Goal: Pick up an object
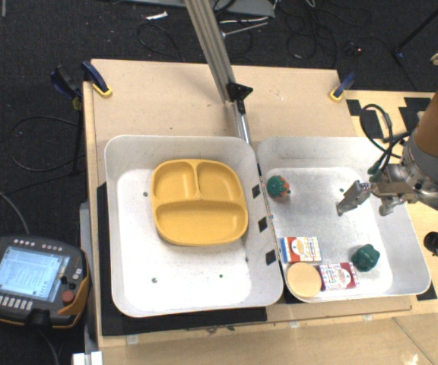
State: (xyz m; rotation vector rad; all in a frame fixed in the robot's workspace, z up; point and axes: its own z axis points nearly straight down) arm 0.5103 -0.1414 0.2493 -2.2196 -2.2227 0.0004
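Hovering at the frame's right over the right bin [401, 276], the gripper [365, 196] is seen with jaws open and empty, well apart from the green object [366, 258] below it, so a descent without realignment is judged likely to close on nothing.
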